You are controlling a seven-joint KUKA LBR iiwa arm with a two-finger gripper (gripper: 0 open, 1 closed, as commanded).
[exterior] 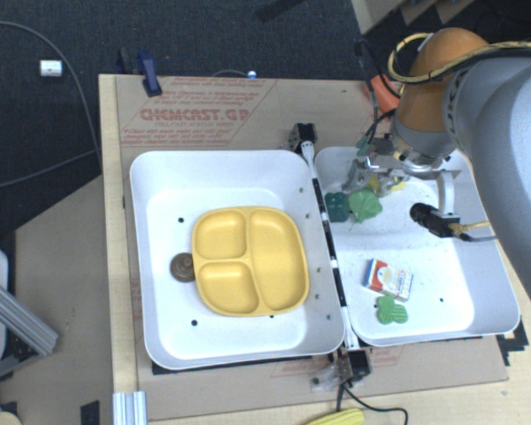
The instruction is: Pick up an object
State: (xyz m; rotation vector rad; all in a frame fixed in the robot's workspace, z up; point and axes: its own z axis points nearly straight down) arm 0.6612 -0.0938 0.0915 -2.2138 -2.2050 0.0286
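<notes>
Yellow plate (250,261), white bins (150,237), green toy (365,204).

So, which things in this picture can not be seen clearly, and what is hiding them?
- Gripper, camera view: too small and cluttered to tell open from shut, or whether it touches the green objects.
- Brown round object, left bin: the yellow divided plate covers its right side.
- Small printed packet, right bin: print too small to read.
- Arm: cut off by the right edge.
</notes>
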